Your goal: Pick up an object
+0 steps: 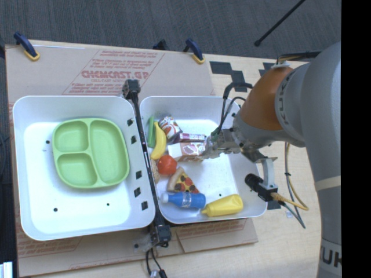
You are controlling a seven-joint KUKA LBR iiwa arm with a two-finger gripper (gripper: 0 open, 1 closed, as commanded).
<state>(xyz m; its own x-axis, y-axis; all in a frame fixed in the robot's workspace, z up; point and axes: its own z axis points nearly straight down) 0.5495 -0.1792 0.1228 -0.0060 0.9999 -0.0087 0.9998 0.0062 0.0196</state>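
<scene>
The gripper (210, 146) sits low in the right bin (246, 181), its fingers buried under the arm's grey wrist and orange band, so whether they are apart or together cannot be told from the camera view. The tip meets a brown-and-white snack wrapper (190, 150), but the contact point is blurred and partly covered, and no grasp can be confirmed. The wrapper lies flat near the bin's middle, its long axis roughly left to right, the right end hidden under the gripper. Just above it lies a second packet (173, 129), red and white with dark print, running slantwise from upper left to lower right; its label is too small to read.

Along the bin's left wall a banana (159, 143) lies with its long axis running up and down the view, and a green item (152, 130) is half hidden behind it. Below the banana rests a red tomato (167, 165), then a pizza slice toy (183, 182) with its point aimed up. Near the front wall a blue bottle (186, 200) lies on its side, cap toward the left, and a yellow squeeze bottle (223, 206) lies beside it, nozzle toward the left and low.

The left bin (35, 213) holds a green divided plate (91, 152). The arm's bulk is cut off at the right.
</scene>
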